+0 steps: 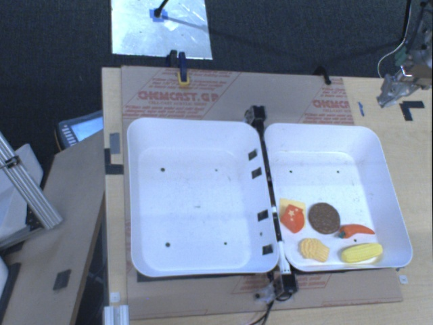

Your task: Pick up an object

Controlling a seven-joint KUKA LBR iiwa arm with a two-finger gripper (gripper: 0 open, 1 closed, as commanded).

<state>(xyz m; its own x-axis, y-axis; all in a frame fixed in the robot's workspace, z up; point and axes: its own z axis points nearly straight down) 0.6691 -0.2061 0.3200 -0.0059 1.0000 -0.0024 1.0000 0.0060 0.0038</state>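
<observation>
Several small toy foods lie along the front of the right bin (365,141): a yellow and red wedge (292,215), a round brown disc (324,218), a red chili pepper (356,231), a pale orange ridged piece (314,250) and a yellow corn cob (360,252). My gripper (394,90) hangs at the far right edge of the view, behind the right bin's back right corner and well away from the toys. Nothing shows between its fingers.
The left bin (196,195) sits beside the right one, joined by a row of black clips (260,175). Both rest on a cardboard sheet (223,93). A shiny metal plate (161,17) lies beyond the bench at the back.
</observation>
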